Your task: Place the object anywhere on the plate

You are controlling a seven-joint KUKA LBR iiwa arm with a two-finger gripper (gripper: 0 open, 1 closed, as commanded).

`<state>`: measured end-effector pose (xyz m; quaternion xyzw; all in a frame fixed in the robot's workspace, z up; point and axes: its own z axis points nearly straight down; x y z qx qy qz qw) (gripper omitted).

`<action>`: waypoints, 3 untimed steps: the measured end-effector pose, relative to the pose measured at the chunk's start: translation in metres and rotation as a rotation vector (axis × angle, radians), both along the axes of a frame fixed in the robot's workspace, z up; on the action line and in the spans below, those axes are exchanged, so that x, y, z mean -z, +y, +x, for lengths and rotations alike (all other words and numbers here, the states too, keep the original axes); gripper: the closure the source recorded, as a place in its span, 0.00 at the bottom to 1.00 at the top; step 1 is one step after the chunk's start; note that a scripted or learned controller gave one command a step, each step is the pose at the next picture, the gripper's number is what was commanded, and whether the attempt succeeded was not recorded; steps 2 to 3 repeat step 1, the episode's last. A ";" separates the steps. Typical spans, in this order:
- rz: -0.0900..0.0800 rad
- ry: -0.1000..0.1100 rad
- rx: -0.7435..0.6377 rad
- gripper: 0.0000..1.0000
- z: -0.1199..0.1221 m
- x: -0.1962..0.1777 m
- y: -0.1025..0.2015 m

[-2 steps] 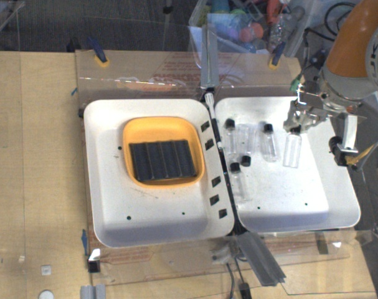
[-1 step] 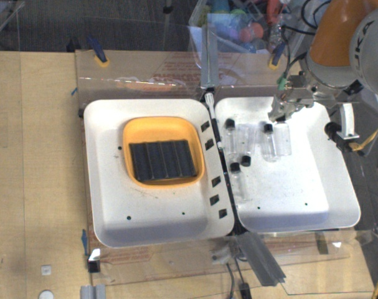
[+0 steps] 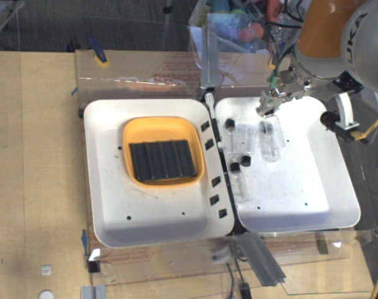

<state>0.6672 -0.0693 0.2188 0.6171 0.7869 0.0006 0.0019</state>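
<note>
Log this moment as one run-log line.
stage: done | black ridged object: on orange plate, left bin | gripper: over right bin, holding nothing visible

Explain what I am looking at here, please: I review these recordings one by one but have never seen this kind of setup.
This is one picture from a fixed camera above a wooden bench, looking down at a slant. The grey robot arm with an orange band reaches in from the right; at its end is a small two-fingered tool for grasping, hanging over the far edge of the right shallow white bin. I cannot tell whether it holds anything. In that bin lie clear plastic tube-like objects and a few small black caps. The left shallow white bin holds a squarish orange plate, and on it lies a flat, dark ribbed rectangular block. The goal is an object resting on that plate.
</note>
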 end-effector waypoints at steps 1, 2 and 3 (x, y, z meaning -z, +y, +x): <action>0.000 0.000 0.000 0.00 0.000 0.000 0.000; 0.000 0.000 0.000 0.00 0.000 0.000 0.000; 0.000 0.000 0.000 0.00 0.000 0.000 0.000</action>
